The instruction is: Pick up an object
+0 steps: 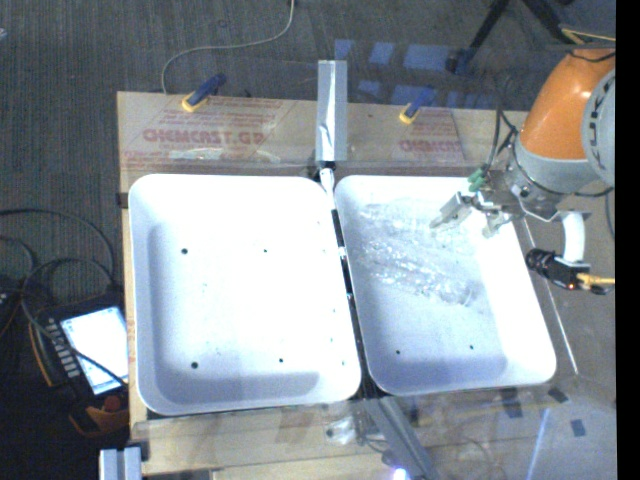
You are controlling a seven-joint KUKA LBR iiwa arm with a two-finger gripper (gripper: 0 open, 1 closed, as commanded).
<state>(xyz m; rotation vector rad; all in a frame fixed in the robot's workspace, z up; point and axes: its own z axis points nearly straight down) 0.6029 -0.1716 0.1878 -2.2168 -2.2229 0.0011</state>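
A clear, crinkled plastic thing (415,256) lies in the right bin (520,358), stretching from its upper left towards its middle. It is hard to make out against the white floor. My gripper (468,220) hovers over the upper right part of that bin, just right of the plastic's far end. Its two fingers (447,214) are spread apart and open, with nothing between them. The arm's orange band (560,118) rises behind it at the right.
The left bin (150,268) shows a white floor with a few small dark dots. A metal post (331,118) stands behind the seam between the bins. Two clamps (203,92) hold the wooden board at the back.
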